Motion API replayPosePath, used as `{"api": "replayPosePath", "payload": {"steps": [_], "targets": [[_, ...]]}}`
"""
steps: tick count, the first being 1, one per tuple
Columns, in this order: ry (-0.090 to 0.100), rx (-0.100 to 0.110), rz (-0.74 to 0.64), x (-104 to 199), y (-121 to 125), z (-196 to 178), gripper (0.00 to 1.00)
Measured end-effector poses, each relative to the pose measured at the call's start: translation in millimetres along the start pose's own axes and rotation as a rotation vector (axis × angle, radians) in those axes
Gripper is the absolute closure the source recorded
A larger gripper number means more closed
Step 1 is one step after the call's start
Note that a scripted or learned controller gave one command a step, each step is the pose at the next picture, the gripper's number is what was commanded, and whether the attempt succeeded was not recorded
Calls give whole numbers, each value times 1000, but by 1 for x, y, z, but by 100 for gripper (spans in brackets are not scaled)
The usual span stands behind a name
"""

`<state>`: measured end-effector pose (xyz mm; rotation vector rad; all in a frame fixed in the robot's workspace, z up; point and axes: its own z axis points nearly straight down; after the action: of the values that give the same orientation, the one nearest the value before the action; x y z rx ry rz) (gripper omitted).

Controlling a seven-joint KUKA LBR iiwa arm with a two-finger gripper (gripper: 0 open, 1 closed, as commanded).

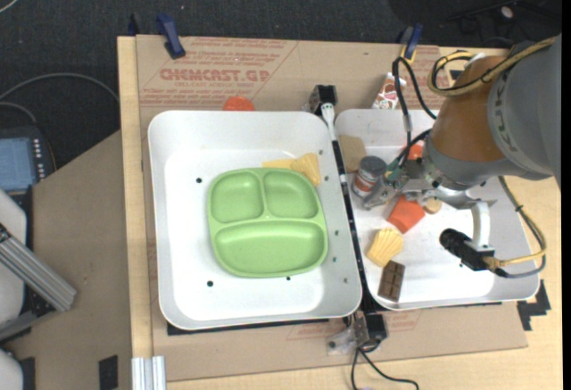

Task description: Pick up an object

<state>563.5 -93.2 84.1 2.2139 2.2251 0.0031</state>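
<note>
Left bin (169, 228): a green divided plate (266, 221) lies flat at centre; a pale yellow wedge (303, 167) rests at its upper right edge.

Right bin (446, 290): small can (368, 174), orange block (406, 215), yellow ridged piece (385, 244), brown bar (392, 280).

The gripper (406, 187) sits low among the can and orange block; how far open it is cannot be told.

Judgement: the orange block looks light, stiff and flat-sided; best taken across opposite faces. The can may roll.
</note>
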Motion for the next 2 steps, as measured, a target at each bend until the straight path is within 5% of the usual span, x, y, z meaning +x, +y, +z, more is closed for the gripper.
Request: {"api": "replayPosePath", "payload": {"steps": [1,2], "targets": [[2,8,5,2,-25,0,0],[1,3,7,2,-23,-11,100]]}}
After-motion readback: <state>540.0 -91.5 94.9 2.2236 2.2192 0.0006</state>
